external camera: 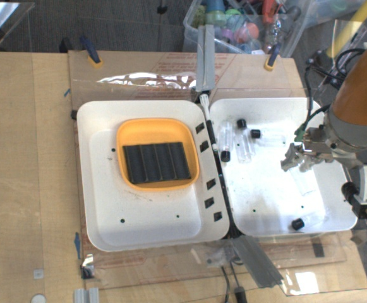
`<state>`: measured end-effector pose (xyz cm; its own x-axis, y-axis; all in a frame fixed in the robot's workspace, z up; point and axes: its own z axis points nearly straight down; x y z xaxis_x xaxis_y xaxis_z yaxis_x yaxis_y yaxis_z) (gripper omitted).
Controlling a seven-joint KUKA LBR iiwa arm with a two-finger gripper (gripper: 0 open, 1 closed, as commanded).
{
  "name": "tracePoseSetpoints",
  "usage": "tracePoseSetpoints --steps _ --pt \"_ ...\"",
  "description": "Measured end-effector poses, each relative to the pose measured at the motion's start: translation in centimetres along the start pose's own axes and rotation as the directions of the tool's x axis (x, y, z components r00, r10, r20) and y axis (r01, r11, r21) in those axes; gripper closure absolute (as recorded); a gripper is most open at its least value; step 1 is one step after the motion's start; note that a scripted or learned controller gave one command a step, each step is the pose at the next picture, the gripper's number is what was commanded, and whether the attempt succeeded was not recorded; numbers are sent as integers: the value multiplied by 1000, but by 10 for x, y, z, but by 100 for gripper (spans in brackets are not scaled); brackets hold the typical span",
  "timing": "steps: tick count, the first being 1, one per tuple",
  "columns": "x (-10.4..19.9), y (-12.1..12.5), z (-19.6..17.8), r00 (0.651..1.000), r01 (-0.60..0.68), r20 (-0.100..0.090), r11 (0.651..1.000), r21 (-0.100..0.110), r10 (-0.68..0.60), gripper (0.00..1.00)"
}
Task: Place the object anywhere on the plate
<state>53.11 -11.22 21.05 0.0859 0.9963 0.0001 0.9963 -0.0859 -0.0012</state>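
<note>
An orange plate (127, 136) with rounded corners lies in the left bin (101, 219). A black ribbed rectangular object (156, 163) rests flat on the plate and covers most of its middle. My gripper (297, 159) hangs over the right bin (265, 201), near its right side, far from the plate. I see nothing held under it.
Small black pieces lie in the right bin at the back (240, 124), (255, 133), by the divider (225, 156) and at the front (297, 223). Clear plastic bits (243, 148) lie near the back. A clear tub of toys (252, 8) stands behind the bins.
</note>
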Motion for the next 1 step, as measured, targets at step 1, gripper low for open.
tracePoseSetpoints --steps 1 --pt "-11 52 11 998 55 2 998 -2 -55 100"
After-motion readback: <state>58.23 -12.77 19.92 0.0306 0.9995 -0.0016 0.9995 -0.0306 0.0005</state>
